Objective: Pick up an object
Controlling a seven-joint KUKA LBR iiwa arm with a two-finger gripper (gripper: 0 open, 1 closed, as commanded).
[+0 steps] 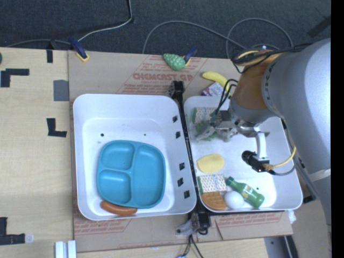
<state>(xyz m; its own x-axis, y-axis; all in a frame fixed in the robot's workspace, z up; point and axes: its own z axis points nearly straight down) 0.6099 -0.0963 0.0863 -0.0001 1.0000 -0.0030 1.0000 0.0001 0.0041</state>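
We see the big grey arm point(301, 85) reaching in from the right of the frame over the right bin point(287, 198), with the left bin point(86, 144) holding a blue divided plate point(131, 172) and a sausage point(118, 208). The claw point(215, 127) hangs low at the right bin's upper left, right over a greenish packet point(201, 123), and we cannot tell how it is set. The yellow piece point(210, 163) lies just below it toward the frame's bottom, while the green bottle point(245, 192) lies further down, long axis slanting to the lower right.

Blue plate point(131, 173); orange sausage point(119, 208); green bottle point(245, 192); yellow banana point(214, 78); white bins point(86, 122).
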